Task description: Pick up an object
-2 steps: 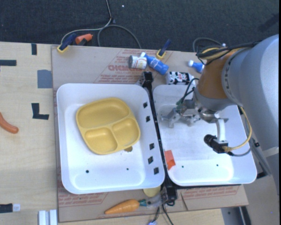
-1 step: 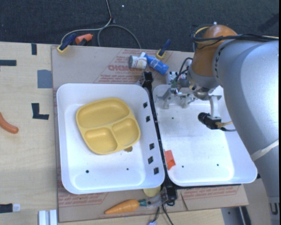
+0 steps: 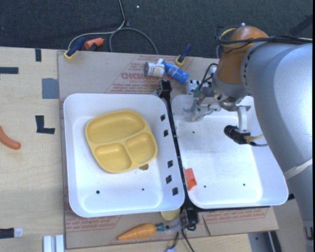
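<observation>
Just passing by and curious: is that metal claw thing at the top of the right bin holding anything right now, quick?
Tool: low over the right bin; whether it grips anything cannot be told.

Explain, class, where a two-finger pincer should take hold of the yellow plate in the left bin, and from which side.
Grip the yellow plate by its raised outer rim, coming straight down from above. It lies flat and is probably too wide to span, so one finger would go inside a compartment, one outside. The rim nearest the right bin looks best, being closest to the arm.
</observation>
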{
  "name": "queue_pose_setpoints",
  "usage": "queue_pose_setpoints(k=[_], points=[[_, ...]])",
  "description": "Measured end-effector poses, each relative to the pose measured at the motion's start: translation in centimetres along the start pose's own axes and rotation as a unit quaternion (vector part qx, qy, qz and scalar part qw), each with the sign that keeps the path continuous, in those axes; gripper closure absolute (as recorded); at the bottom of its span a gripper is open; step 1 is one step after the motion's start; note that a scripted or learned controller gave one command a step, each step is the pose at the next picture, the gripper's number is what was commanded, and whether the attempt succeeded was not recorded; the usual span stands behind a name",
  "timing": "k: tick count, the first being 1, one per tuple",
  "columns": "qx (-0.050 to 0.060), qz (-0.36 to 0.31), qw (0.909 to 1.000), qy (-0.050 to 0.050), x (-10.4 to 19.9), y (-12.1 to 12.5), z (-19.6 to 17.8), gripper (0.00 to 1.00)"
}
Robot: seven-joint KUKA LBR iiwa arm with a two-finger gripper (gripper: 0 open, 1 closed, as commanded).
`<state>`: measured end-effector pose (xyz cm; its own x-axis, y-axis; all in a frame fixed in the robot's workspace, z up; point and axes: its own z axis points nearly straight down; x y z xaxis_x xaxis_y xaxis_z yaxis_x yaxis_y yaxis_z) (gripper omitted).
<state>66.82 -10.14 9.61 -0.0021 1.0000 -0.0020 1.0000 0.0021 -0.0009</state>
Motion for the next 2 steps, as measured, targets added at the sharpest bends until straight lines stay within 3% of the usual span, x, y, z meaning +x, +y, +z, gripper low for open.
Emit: queue_pose_setpoints(k=[1,2], points=[[0.0,0.0,1.0,-0.001,-0.01,0.0,0.04,0.0],[0.0,-0.001,1.0,-0.001,-0.01,-0.01,-0.94,1.0]])
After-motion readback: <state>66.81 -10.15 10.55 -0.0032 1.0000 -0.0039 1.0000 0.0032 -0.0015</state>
